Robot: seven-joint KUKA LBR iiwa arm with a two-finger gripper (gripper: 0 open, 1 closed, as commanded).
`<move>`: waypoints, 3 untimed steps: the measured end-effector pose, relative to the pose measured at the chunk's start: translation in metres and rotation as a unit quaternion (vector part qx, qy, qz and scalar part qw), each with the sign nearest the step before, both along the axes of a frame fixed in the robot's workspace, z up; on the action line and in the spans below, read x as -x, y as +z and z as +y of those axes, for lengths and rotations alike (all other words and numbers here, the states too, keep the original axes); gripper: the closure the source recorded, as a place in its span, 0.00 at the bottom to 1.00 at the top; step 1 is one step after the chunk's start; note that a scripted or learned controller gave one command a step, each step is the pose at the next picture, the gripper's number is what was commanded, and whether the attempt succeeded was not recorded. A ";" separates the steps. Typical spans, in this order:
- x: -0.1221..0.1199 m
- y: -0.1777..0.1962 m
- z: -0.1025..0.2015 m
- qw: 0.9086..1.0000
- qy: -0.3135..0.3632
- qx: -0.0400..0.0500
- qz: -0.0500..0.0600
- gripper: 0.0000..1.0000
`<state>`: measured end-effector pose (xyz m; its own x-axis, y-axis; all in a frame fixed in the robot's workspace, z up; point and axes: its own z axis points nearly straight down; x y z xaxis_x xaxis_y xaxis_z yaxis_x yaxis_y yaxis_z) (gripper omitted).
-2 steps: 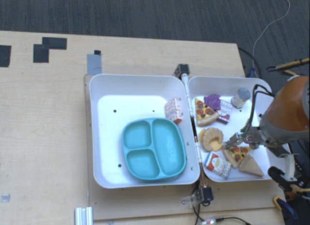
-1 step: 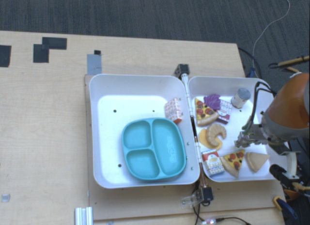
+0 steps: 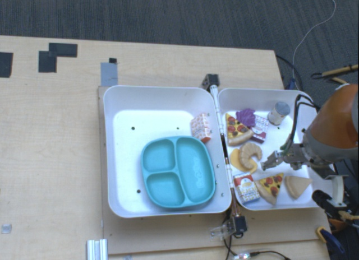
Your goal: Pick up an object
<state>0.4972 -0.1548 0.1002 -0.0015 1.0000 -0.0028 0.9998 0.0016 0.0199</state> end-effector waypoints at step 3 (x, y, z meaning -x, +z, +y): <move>-0.029 0.085 0.171 1.000 0.002 -0.003 0.008 1.00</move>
<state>0.5259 0.0157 0.1851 -0.0063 1.0000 0.0028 1.0000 0.0063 0.0036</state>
